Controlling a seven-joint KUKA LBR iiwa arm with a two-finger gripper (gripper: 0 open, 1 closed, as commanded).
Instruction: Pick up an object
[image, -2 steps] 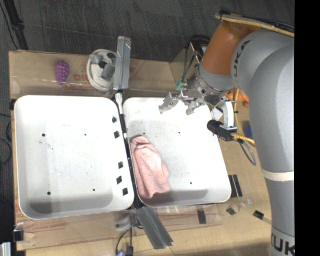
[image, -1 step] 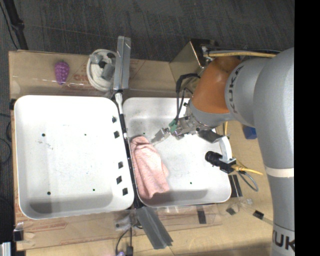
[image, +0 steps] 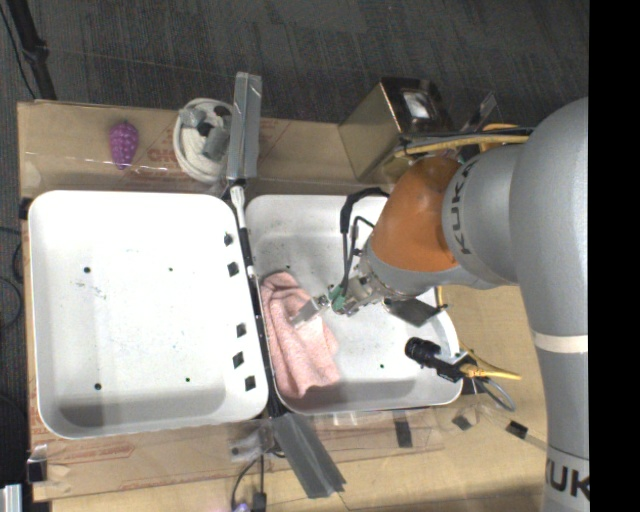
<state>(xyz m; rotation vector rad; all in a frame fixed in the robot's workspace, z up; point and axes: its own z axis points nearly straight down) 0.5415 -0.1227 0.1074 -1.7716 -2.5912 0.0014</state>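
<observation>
From the camera above, over the right bin (image: 292, 225) near the middle of the table (image: 60, 140): the claw (image: 325, 302), low and just at the right border of a crumpled pink cloth (image: 298, 345), maybe touching it; impossible to tell whether spread or pressed together. Pink cloth lying against the left wall of that bin, toward the near edge of the table, just beside the left bin (image: 130, 300). At the far left corner of the table, a small purple thing (image: 123, 143) and, near it, a white round thing (image: 200, 140), both well apart from the claw.
</observation>
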